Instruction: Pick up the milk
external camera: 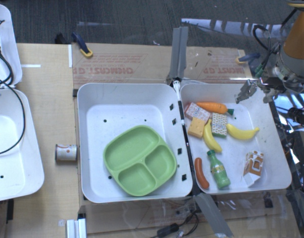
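We see the gripper [254, 89] hovering over the right bin's [279, 182] far right corner, fingers apart and holding nothing, while the milk [253, 166] lies near the bin's front right corner

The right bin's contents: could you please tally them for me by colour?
Yellow: 2, banana and banana
Orange: 2, carrot and cheese block
Red: 1, sausage
Green: 1, bottle
Pink: 1, block
White: 2, milk and speckled block
Total: 9
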You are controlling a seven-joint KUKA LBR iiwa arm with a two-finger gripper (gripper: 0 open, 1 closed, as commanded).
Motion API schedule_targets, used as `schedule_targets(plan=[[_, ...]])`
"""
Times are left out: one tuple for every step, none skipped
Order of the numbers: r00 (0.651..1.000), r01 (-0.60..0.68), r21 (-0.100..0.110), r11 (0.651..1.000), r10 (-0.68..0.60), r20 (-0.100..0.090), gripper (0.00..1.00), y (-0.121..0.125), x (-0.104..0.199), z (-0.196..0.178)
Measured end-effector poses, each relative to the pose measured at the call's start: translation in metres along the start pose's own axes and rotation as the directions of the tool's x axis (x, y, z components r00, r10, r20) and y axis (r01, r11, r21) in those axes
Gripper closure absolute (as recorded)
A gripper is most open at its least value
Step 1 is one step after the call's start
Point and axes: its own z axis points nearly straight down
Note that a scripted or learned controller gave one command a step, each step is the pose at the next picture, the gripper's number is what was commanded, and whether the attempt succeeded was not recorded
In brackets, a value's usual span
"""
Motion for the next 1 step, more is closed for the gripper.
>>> schedule_targets(plan=[[1.000, -0.003, 0.000, 1.000, 0.003, 0.000, 0.00, -0.0456, -0.0520, 0.0680]])
